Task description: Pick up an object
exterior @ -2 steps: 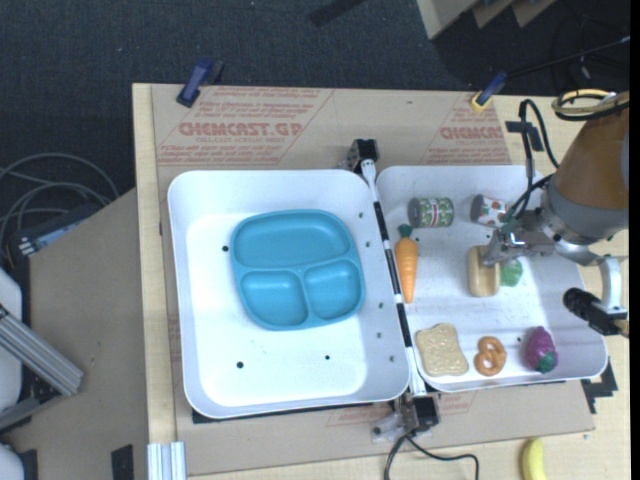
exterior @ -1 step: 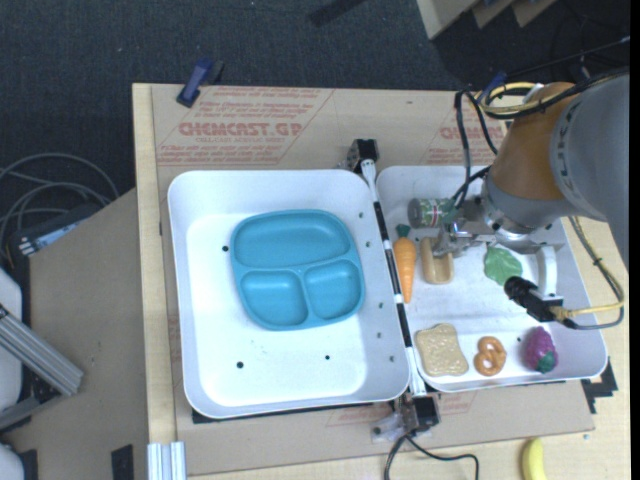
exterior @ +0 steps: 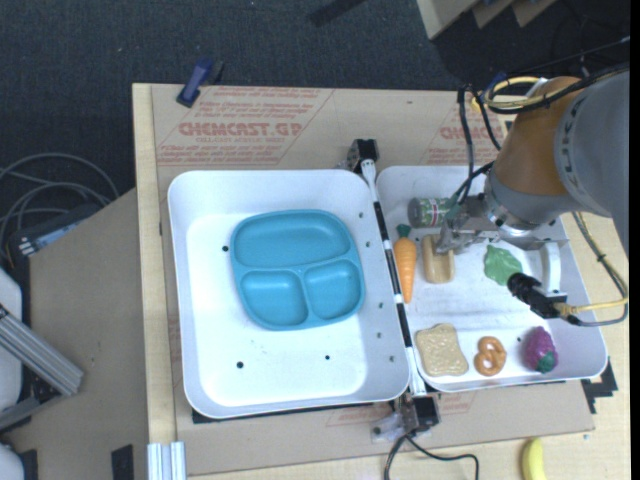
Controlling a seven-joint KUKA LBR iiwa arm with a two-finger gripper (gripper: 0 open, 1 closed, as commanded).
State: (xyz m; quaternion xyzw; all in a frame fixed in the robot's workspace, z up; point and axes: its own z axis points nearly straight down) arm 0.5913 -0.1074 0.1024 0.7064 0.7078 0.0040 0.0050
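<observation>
Arm lowered over the right-hand bin, gripper just above a pale tan block.

Camera view: the grey arm with its orange band reaches in from the right of the frame, and the gripper hangs right of centre over the right white bin, directly above the tan oblong block; how it is set I cannot tell. Close by lie a small green-labelled can, an orange carrot, a green leafy piece, a slice of bread, a pretzel and a purple fruit. The left bin holds a blue divided plate. This looks like the approach step; next calls for a straight descent, closing around the block, then lifting.
</observation>
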